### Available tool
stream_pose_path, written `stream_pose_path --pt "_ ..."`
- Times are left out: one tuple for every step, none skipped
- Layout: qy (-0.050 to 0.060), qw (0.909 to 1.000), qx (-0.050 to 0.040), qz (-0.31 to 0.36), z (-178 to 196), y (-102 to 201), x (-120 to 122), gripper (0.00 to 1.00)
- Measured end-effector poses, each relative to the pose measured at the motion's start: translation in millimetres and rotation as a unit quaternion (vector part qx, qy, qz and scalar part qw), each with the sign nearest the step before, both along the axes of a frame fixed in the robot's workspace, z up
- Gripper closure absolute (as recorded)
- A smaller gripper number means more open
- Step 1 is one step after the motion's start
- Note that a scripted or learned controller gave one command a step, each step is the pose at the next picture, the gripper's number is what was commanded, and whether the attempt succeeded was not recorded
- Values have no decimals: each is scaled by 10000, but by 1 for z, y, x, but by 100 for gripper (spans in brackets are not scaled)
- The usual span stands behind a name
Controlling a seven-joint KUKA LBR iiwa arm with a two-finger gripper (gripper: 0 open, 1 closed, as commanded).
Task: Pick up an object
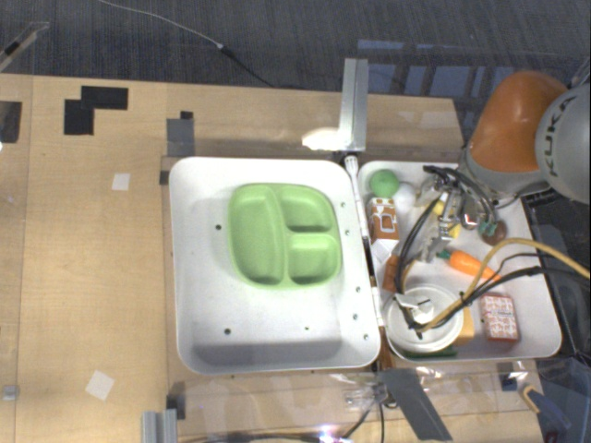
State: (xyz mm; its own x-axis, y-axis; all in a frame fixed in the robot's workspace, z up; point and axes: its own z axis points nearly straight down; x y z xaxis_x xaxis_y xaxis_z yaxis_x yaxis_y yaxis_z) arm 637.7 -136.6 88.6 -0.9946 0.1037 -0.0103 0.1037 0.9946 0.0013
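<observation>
My arm [536, 137] reaches in over the right bin [545, 340] from its far right corner, the orange band above the wrist sitting over that corner. My gripper [441, 224] hangs over the middle of this bin among cables, and whether it is apart or together I cannot tell from this view; nothing can be seen clamped in it.

Contents of the right bin: a green ball [384, 184] lies at the far left corner, apart from the gripper. A small brown packet [384, 218] lies along the left wall just nearer than the ball. An orange carrot-shaped piece [469, 265] lies just beside the gripper, toward the right wall and slightly nearer. A round white container [422, 319] sits at the near left corner, partly crossed by cables. A patterned pink box [500, 317] lies near the near right corner, well apart from the gripper.

The left bin [194, 321] carries a green divided tray [283, 233] toward its far side.
</observation>
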Motion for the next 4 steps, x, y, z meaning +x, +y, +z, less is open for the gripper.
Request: stream_pose_path --pt "-10 9931 -3 -1177 0 14 -32 0" --pt "68 9822 -54 -1877 2 43 15 0" --pt "-34 9826 -53 -1856 16 43 19 100" --pt "-76 9935 -6 -1137 180 8 18 100"
